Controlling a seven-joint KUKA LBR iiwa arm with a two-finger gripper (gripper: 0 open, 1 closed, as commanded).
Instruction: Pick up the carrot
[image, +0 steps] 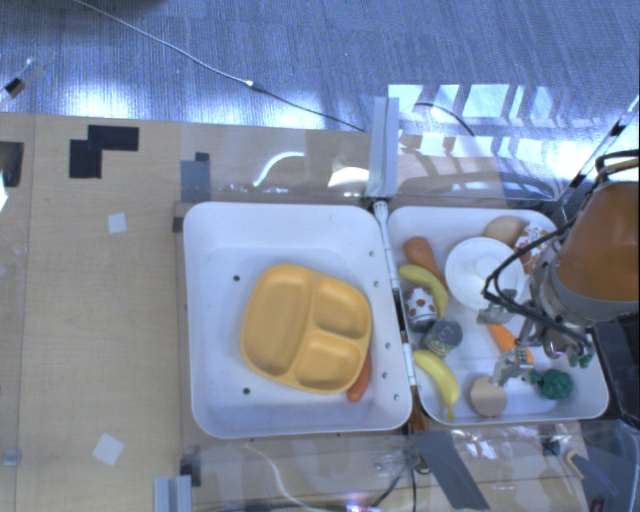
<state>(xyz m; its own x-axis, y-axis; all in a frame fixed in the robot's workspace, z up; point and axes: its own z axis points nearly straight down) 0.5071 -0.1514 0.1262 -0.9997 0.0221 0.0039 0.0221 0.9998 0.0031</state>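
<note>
Carrot (502, 337) lies in the right bin (598, 400), a small orange piece partly covered by the gripper (521, 352) and its cables, between the white plate (478, 270) and the green item (553, 383). How far the gripper stands apart, and whether it has hold of anything, cannot be told: the wrist and wires hide the tips. The arm (600, 250), with its orange band, hangs over the right side of that bin.

Also in the right bin: 2 bananas, 1 (426, 286) just left of the plate and 1 (439, 374) lower down near the front wall; a long orange-brown piece (421, 251) at the upper left, touching the upper banana; a small can (424, 304) and a round grey lid (443, 335) between the bananas; a beige block (488, 397) near the front, beside the green item; and a tan rounded thing (507, 231) at the back, above the plate.

The left bin (215, 240) holds a yellow tray (306, 327) with 3 compartments, lying tilted. A red-orange sausage (359, 378) lies against its lower right edge.
</note>
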